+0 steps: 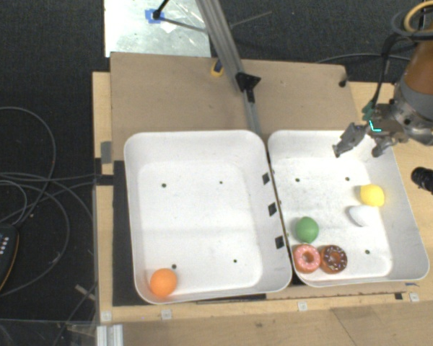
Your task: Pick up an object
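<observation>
Probably robotics lab: bench [202,96], loose cables [29,186], tripod leg [220,27].

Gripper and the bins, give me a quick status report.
Gripper open, holding nothing, over right bin far edge. Yellow ball nearest, untouched. Nothing in the way.

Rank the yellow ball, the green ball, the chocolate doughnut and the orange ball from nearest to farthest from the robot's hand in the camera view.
Measured from the hand:
1. Yellow ball, right bin, right side.
2. Green ball, right bin, near its left wall.
3. Chocolate doughnut, right bin, front edge.
4. Orange ball, left bin, front left corner.
</observation>
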`<action>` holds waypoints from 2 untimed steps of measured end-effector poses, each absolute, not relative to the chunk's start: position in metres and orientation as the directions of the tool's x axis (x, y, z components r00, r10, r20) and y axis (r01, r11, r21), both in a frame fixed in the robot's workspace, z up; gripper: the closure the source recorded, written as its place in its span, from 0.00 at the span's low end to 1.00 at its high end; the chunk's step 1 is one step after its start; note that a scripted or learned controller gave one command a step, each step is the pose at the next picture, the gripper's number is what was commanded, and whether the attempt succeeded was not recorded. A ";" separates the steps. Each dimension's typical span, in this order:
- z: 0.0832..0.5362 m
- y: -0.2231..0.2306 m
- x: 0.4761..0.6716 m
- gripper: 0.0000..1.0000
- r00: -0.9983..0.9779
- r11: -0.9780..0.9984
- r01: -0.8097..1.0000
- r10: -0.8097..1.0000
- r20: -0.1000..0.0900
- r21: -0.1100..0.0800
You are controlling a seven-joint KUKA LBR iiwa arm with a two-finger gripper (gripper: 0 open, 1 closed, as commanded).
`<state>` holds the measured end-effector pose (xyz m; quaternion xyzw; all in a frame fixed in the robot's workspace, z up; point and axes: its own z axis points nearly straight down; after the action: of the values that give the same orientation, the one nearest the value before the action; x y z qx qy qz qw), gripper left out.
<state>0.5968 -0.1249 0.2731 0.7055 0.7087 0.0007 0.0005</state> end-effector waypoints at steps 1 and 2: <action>0.229 -0.120 0.591 0.00 -0.002 0.002 1.000 1.000 0.000 -0.002; 0.166 -0.122 0.587 0.00 0.000 0.001 1.000 1.000 0.001 -0.004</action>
<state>0.5870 -0.1221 0.1663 0.7069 0.7073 -0.0012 -0.0017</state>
